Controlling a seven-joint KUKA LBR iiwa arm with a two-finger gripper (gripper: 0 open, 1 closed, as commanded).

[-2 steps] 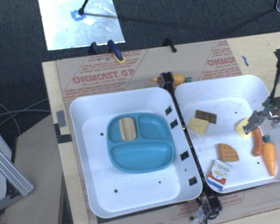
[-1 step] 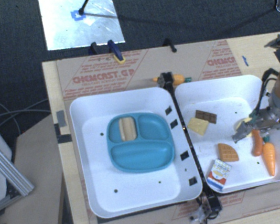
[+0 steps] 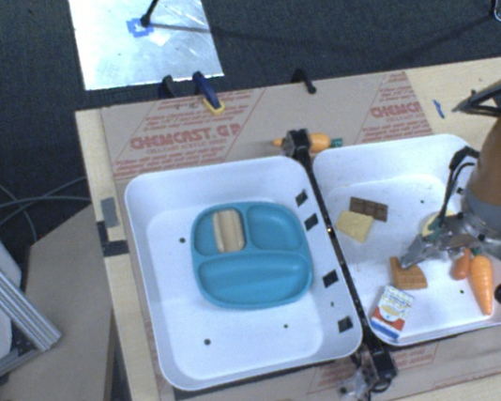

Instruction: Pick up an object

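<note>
We judge the approach under way: gripper (image 3: 421,253) low in the right bin (image 3: 395,156), over the cracker (image 3: 409,275); its state we cannot tell. Next: descend, close.

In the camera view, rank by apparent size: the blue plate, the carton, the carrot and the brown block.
Largest to smallest:
1. Blue plate, by far the largest.
2. Carton and carrot look alike in size, so I won't rank them.
3. Brown block, smallest.
</note>
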